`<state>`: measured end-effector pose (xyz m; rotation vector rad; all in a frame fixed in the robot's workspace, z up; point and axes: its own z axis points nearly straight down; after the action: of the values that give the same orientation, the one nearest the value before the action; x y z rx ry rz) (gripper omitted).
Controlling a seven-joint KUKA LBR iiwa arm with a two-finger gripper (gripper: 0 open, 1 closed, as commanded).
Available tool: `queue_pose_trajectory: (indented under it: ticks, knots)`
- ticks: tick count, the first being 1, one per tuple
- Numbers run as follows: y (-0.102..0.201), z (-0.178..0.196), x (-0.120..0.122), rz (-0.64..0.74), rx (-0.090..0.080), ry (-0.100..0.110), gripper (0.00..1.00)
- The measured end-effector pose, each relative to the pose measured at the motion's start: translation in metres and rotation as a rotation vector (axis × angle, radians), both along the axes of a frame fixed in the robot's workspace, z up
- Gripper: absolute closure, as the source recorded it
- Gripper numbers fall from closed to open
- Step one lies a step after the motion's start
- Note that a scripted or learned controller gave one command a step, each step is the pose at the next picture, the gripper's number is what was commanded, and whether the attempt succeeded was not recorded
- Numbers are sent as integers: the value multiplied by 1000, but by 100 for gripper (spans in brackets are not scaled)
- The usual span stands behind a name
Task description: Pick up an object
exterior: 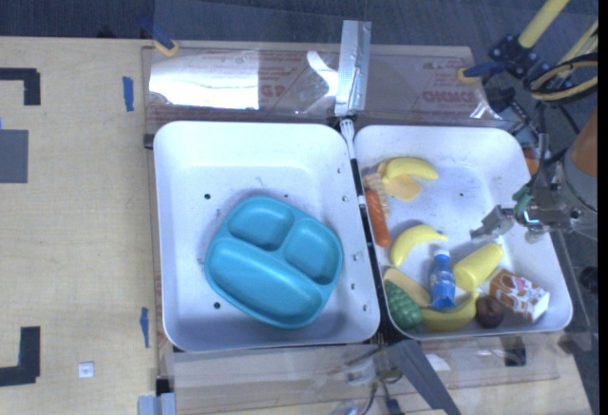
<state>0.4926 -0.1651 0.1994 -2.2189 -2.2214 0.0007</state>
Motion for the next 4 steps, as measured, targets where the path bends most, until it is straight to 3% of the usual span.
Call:
queue_pose_trajectory:
  ticks: [1, 2, 3, 4]
  knots:
    - [20, -89, 1, -4, -14, -34, 0]
    - [22, -95, 1, 171, -24, -51, 0]
    - [20, -83, 4, 170, -31, -63, 100]
    - [20, -84, 4, 170, -30, -61, 0]
